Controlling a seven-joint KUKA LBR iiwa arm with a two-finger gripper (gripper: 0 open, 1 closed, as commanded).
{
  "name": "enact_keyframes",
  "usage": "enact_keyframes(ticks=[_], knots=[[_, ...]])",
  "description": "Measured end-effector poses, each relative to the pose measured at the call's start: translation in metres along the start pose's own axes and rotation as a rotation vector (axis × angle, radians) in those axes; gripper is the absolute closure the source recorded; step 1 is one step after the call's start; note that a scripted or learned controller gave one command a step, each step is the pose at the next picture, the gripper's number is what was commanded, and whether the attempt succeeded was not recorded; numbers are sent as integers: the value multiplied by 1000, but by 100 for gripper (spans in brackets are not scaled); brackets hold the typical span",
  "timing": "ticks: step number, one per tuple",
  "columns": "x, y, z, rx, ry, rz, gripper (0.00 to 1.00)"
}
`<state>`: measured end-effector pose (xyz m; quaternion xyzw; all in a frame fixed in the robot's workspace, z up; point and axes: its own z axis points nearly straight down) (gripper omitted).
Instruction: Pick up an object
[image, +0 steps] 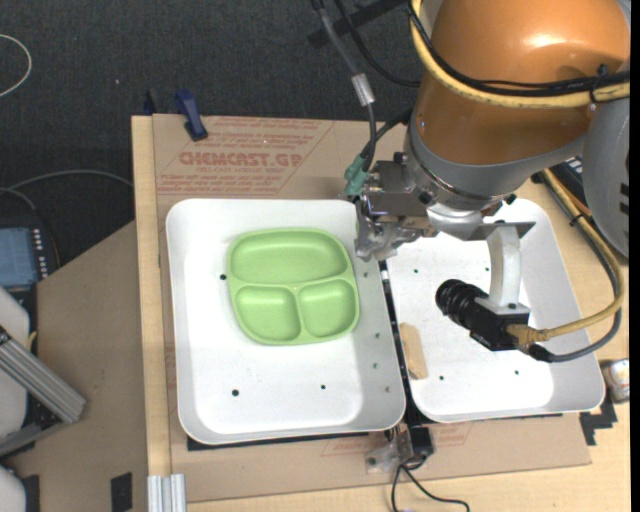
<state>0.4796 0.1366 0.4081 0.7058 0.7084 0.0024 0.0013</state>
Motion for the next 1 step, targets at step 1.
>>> enact_keyframes(ticks=[1], knots=[[-1, 0, -9, 0, -2, 2, 100]])
